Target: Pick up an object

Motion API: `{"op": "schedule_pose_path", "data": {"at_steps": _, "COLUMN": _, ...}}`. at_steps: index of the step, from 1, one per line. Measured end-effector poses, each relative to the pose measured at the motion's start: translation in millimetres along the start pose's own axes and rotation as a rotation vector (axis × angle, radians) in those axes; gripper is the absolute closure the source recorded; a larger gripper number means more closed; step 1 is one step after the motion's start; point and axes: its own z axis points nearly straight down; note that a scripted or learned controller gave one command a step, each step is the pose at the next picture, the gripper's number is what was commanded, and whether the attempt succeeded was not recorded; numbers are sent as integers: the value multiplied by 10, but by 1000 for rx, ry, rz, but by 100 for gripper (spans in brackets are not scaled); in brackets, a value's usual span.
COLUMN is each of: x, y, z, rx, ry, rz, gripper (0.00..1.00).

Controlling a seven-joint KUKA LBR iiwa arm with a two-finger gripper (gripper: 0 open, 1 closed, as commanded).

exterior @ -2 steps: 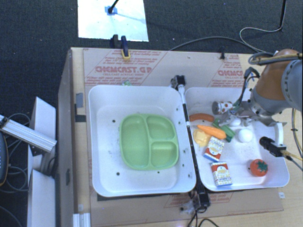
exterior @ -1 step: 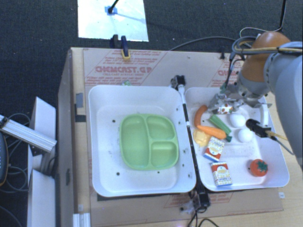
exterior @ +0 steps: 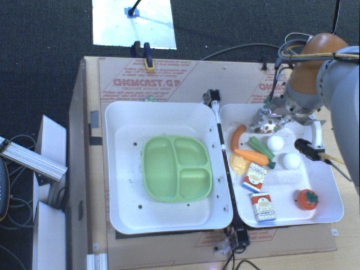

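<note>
Gripper [exterior: 269, 118]: low over right bin [exterior: 332, 198], far end; jaws' state unclear. Just beside it: small round item [exterior: 269, 127], white with dark and orange markings, partly hidden. Nearby: two white eggs [exterior: 275, 143], carrot [exterior: 251, 156]. Left bin [exterior: 124, 207]: green divided plate [exterior: 176, 168].

Both bins [exterior: 126, 122] are white. The divided plate [exterior: 177, 167] is light green. The carrot [exterior: 251, 156] and the sausage [exterior: 238, 136] are orange, the tomato [exterior: 306, 198] red, both eggs [exterior: 275, 143] white. The two small cartons [exterior: 262, 206] are red and white. The bench [exterior: 169, 80] is tan with red lettering.
</note>
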Motion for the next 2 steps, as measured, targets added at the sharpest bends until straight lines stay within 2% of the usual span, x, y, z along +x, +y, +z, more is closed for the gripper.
{"op": "schedule_pose_path", "data": {"at_steps": 1, "x": 219, "y": -529, "z": -1430, "rx": 3, "ry": 1, "rz": 4, "gripper": 100}}
{"op": "schedule_pose_path", "data": {"at_steps": 2, "x": 367, "y": -1235, "z": -1458, "rx": 7, "ry": 2, "rz": 8, "gripper": 100}}
